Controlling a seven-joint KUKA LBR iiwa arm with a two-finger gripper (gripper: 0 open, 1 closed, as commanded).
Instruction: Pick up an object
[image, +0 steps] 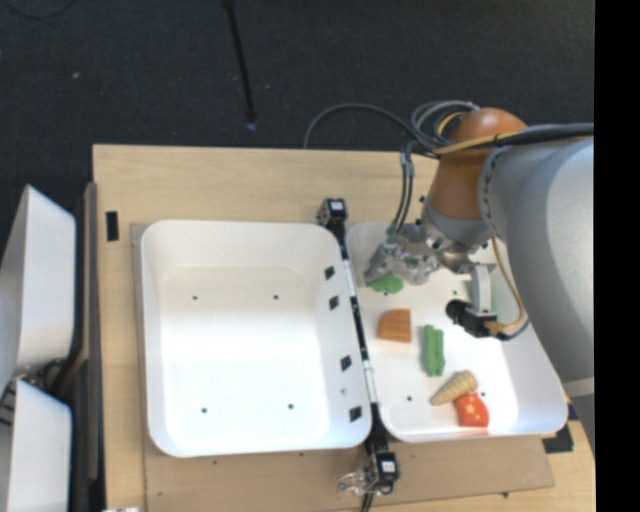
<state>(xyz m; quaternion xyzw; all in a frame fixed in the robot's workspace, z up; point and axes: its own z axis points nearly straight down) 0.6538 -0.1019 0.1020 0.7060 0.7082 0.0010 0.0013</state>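
camera view, looking down at a slant. shows a pale wooden surface (220, 180) bearing two shallow white bins side by side, the left bin (240, 330) and the right bin (530, 395), long rims meeting down the middle. shows small black clips (345, 300) spaced along that shared rim.

brings the grey arm (550, 220) in from the right, orange band (470, 135) above the wrist, reaching down into the far left corner of the right bin. puts the end effector (390, 270) low there, close to the shared rim and near the bin's far wall. cannot tell whether spread or pressed together, with the tip a blur of grey metal.

finds a small green piece (386, 285) right at the tip of the end effector, on its near side, partly overlapped by the grey metal. lies on the bin floor as far as can be seen. cannot tell whether gripped or merely touched.

finds the rest further toward the near edge of the same bin, all apart from the end effector: an orange block (395, 326) just beyond the green piece, a long green piece (432, 350) beside it to the right, then a pale yellow cone (455, 386) lying on its side, and a red piece (472, 411) touching the cone near the front rim.
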